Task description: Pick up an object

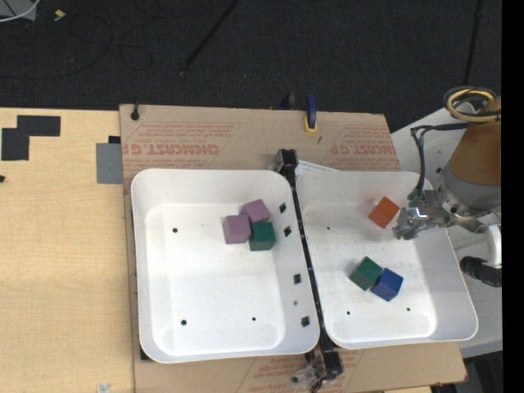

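Observation:
An orange block (pixel 383 213) lies in the right bin (pixel 442 326), toward its far right side. My gripper (pixel 407 226) sits just right of that block, low over the bin, with the grey arm and orange band behind it at the right edge. A green block (pixel 365 272) and a blue block (pixel 387 285) touch each other nearer the front of the same bin. In the left bin (pixel 164 334), two purple blocks (pixel 237 228) (pixel 256 210) and a dark green block (pixel 263 236) are clustered together.
A black clamp strip (pixel 296 244) runs along the divide between the two bins. Both bins rest on a cardboard sheet (pixel 213 142) on the wooden bench. A blue clip (pixel 310 113) stands at the cardboard's far edge.

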